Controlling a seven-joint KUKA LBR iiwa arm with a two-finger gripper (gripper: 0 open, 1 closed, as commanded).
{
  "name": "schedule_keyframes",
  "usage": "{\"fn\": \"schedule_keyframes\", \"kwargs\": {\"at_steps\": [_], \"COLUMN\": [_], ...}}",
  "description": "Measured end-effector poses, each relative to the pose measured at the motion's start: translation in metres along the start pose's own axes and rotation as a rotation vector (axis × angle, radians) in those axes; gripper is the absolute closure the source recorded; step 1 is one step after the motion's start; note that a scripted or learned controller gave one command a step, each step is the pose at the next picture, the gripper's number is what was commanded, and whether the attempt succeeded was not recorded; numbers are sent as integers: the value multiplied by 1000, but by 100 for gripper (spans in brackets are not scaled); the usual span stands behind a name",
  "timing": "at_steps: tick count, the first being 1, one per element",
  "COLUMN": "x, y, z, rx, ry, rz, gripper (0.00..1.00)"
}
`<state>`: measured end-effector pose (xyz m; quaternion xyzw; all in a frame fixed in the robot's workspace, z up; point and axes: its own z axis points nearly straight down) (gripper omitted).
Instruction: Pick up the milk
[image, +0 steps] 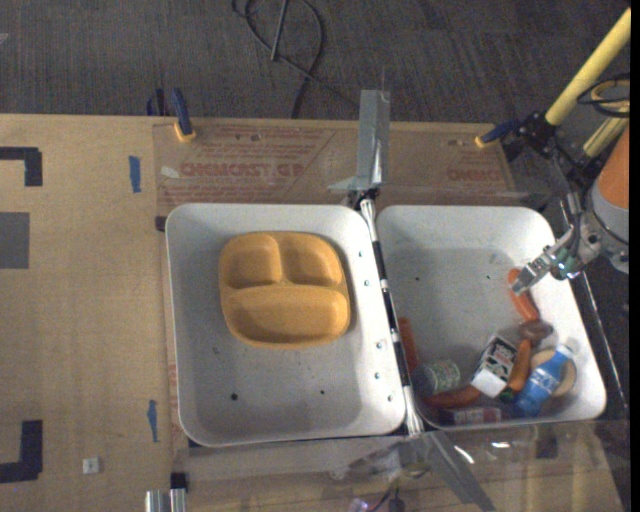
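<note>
I am hovering my gripper (552, 264) over the right bin's (450, 225) far right side, near its rim; I cannot tell its state from this slant. The milk (495, 364), a small white carton, is lying in the cluttered near right corner of that bin, just beside a blue bottle (545, 380). It is sitting toward the view's bottom-left of my gripper, its long axis slanting.

Light is even and soft, fairly bright over the two white bins (440, 230), dimmer on the dark floor beyond the bench. Shadows are faint, gathering under the bin rims. The gripper (548, 264) is slightly blurred, and the clutter just below its fingers reads soft. A clear sheet at the near edge catches pale glare
</note>
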<state>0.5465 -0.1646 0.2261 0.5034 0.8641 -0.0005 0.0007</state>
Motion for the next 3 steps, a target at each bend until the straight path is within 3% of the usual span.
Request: {"fn": "schedule_keyframes", "kwargs": {"at_steps": [1, 2, 3], "x": [-1, -1, 15], "y": [2, 2, -7], "z": [-8, -8, 20], "rx": [-1, -1, 4], "ry": [-3, -3, 3], "rz": [-2, -2, 386], "gripper": [100, 0, 0]}}
